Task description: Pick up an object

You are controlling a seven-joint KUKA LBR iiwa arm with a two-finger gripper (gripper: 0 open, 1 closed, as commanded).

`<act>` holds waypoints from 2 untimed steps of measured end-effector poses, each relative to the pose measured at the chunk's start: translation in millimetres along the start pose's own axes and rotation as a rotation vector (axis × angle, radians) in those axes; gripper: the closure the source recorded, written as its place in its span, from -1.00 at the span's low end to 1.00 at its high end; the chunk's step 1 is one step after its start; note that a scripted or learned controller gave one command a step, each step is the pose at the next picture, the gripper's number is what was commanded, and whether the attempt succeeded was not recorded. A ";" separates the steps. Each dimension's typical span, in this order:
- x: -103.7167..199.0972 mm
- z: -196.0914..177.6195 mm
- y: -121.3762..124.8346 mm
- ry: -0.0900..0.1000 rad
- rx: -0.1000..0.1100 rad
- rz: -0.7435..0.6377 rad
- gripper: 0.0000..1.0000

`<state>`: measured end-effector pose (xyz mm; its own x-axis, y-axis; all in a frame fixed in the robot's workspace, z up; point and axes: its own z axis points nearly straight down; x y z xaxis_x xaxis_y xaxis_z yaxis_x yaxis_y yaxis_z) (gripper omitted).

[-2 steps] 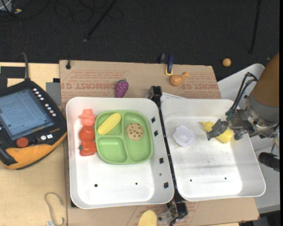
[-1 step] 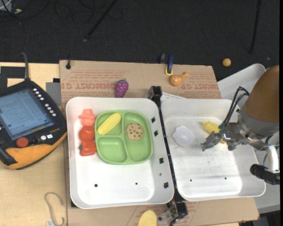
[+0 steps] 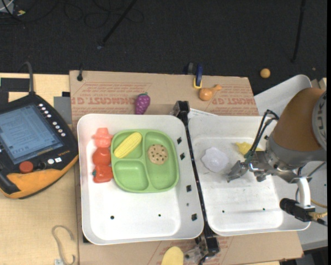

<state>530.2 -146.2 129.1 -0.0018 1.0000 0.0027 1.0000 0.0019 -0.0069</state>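
I hover my tool (image 3: 238, 170) low in the right bin (image 3: 248, 214) beside the clear cup (image 3: 214, 159); its grip state I cannot tell.

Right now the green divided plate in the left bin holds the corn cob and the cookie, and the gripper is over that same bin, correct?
Not quite. The camera view shows the gripper over the right bin. The green plate, corn cob and cookie are in the left bin.

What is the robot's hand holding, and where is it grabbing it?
Nothing that I can see. The hand sits low in the right bin, beside a clear plastic lump, with nothing visible between its fingers.
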 end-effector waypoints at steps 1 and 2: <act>2.3 43.8 0.3 -0.001 -0.004 0.001 -1.00; 0.4 31.5 0.1 -0.001 -0.004 0.007 1.00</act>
<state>530.2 -145.7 97.7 0.0050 1.0000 0.0018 1.0000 -0.0050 -0.0025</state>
